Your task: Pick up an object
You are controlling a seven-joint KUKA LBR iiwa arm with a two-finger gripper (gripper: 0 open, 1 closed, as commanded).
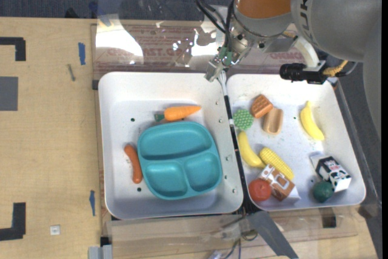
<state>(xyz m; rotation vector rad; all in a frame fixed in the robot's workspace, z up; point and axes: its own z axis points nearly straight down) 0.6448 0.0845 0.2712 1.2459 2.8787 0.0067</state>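
Wooden bench, two shallow white plastic bins [115, 148] side by side | gripper [216, 70] hangs at twelve o'clock over the divider, nothing between its fingers; their spacing, can't tell | nearest candidate, slim orange toy carrot [182, 112], left bin, long axis nine-to-three, tip toward three | teal sectioned tray [179, 159] at six of it.

Two white bins [115, 94] sit side by side. One teal tray [179, 161], one carrot [182, 112], one sausage [134, 164]. Two bananas [311, 121], one corn cob [277, 161], one tomato [260, 190], one green ball [244, 119], one hot dog [273, 120], one cow-print carton [332, 171].
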